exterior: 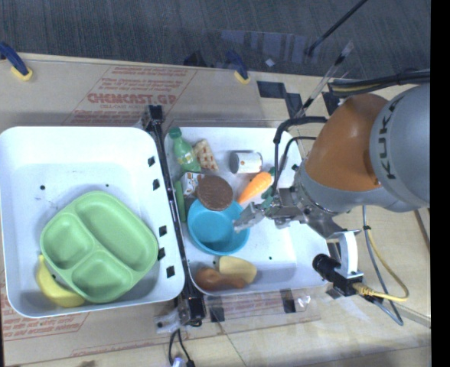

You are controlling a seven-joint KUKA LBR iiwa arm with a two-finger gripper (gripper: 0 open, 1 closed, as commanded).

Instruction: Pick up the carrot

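Tool beside the carrot

The carrot (255, 186) lies tilted in the right bin (282, 258), just above the blue bowl (217, 232); the tool (249, 215) sits low beside it, presumably lining up a grasp, its opening too unclear to tell.

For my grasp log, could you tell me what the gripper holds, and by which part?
It cannot be told: the gripper sits just below the carrot, above the blue bowl.

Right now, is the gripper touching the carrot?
Cannot tell. In the camera view the gripper sits just below the carrot; no plain contact or gap shows.
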